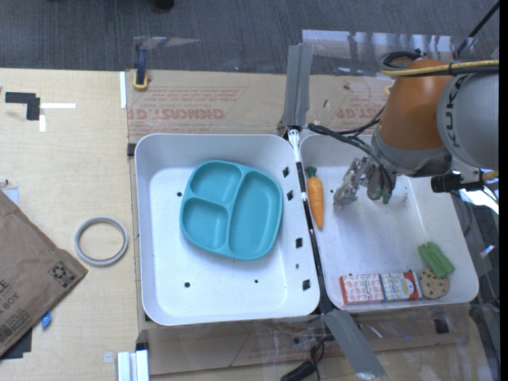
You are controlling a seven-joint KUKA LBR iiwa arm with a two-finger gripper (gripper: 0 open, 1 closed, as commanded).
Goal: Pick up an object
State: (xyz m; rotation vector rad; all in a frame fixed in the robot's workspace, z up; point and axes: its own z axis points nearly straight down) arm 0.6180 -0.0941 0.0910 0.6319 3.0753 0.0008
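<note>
At the far left, a brown cardboard box (pixel 28 280) lies on the pale wooden bench (pixel 71 157), and just right of it sits a flat grey tape ring (pixel 101 240). Next comes the left shallow white bin (pixel 159 292), which holds a teal plastic plate with three compartments (pixel 232 209), lying flat near the bin's middle. Against the wall that divides the two bins, on the right bin's side, lies an orange toy carrot with a green top (pixel 316 201), lengthwise along the wall, green end away from the camera. The right shallow white bin (pixel 373 244) also carries, along its near edge, a flat red-and-white printed packet (pixel 379 287), a small round brown biscuit-like disc (pixel 433 284) touching the packet's right end, and a green ridged block (pixel 435 258) just above the disc. The grey arm with its orange band (pixel 417 113) reaches in from the right over the far part of this bin. Its pincer (pixel 361 187) hangs beside the carrot, apart from it, its metal fingers spread with nothing between them.
</note>
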